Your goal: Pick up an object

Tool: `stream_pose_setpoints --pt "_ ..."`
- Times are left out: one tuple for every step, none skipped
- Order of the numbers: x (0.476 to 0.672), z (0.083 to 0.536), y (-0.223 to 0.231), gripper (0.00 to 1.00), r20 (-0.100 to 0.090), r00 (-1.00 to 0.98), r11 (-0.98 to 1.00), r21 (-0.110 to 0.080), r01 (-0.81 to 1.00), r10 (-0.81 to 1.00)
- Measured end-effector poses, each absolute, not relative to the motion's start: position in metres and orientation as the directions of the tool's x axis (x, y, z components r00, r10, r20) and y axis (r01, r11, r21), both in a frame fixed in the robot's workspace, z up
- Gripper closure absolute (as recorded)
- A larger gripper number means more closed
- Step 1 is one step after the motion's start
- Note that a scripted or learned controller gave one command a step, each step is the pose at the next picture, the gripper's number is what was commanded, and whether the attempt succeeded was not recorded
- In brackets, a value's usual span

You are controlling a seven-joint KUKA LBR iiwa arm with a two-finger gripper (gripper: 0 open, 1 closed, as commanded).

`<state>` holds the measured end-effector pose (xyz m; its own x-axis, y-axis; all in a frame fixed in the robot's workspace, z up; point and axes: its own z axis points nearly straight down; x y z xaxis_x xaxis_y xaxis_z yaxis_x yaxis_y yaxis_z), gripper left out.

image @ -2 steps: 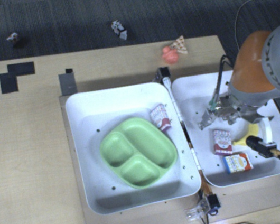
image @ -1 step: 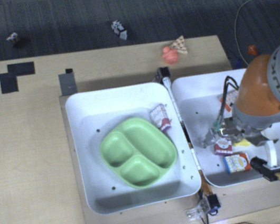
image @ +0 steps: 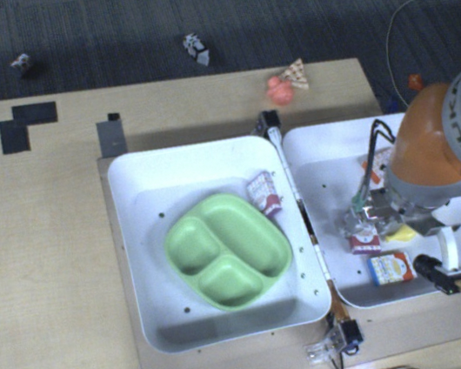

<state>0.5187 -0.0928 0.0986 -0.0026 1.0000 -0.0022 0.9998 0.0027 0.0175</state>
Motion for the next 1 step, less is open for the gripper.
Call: stream_pose_setpoints --pt "0.4877 0.1870 -0.0475 1.00 0.000 -0.004 0.004 0.004 1.000 1.000"
